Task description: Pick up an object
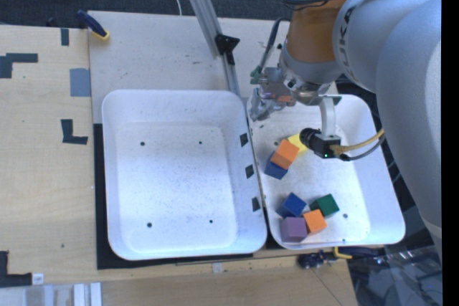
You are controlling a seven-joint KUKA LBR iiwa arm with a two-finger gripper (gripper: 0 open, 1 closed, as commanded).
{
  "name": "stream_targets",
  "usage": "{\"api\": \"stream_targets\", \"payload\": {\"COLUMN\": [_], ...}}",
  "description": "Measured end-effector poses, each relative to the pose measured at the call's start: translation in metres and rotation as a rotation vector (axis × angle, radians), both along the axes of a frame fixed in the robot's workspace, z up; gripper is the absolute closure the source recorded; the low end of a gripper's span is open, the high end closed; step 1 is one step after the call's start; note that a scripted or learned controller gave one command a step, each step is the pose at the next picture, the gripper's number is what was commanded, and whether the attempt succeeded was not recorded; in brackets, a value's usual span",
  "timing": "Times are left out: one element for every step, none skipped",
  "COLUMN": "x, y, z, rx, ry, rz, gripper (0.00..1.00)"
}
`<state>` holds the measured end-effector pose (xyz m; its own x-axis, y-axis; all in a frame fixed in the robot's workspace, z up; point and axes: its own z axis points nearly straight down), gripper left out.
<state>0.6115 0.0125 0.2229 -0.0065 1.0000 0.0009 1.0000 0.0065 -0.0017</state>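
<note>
**Q:** Where is your gripper?

**A:** My gripper [264,108] hangs over the right bin [373,226], at that bin's 11 o'clock corner, close by the wall it shares with the left bin [115,118]. Whether it is released or clenched I cannot tell; the wrist hides too much from above. I see nothing held in it.

**Q:** And the blocks?

**A:** All in the right bin. The nearest is the top orange block [287,153], at 5 o'clock from my gripper, near but apart from it. A yellow block [298,143] touches it at its 1 o'clock, partly hidden behind it. The top blue block [275,170] sits against it at its 7 o'clock.

**Q:** Any others?

**A:** Four more, farther off at about 5 o'clock from me, towards the bin's near edge. The low blue block [292,204] lies just above a purple block [293,228]. The low orange block [314,220] is at the purple one's 2 o'clock, touching it. A green block [328,205] sits at that orange one's 1 o'clock, just beside it.

**Q:** What does the nearest one look like?

**A:** A plain cube, bright orange, turned so one corner points to 6 o'clock. Its top face is lit and a little paler than its sides. It rests flat on the white floor.
</note>
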Motion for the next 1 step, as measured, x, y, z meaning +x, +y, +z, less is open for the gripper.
{"api": "stream_targets", "payload": {"x": [0.0045], "y": [0.058], "z": [-0.0074], "rx": [0.0], "ry": [0.0], "rz": [0.001], "gripper": [1.0]}}
